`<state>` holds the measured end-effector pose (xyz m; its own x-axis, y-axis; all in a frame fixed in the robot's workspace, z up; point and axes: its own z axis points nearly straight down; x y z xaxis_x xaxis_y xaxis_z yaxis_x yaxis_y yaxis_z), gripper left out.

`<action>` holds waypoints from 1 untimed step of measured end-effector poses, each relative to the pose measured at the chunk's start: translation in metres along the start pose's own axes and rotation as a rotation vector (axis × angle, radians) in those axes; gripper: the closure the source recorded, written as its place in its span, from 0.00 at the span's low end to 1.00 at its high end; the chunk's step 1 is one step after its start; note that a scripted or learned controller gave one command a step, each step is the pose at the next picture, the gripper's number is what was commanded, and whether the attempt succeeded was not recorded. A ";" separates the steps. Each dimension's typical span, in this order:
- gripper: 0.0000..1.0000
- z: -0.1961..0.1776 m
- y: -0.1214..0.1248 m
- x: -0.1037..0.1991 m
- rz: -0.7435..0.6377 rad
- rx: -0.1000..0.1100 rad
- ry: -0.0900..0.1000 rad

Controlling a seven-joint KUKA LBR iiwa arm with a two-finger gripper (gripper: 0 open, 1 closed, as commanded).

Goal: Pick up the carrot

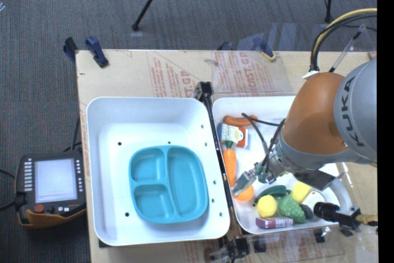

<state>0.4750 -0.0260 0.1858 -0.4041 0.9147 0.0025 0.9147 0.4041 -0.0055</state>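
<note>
- Beside the carrot [229, 163], the gripper [245, 180] is seen low in the right bin [271, 101]; whether its jaws are spread or closed cannot be told.
- Just left of the jaws, the carrot is seen lying unlifted.
- Grasping and lifting are judged left undone.
</note>
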 end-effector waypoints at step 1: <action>0.00 0.000 0.000 0.000 -0.002 0.000 0.000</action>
<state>0.4751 -0.0256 0.1858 -0.4054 0.9141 0.0025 0.9141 0.4054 -0.0056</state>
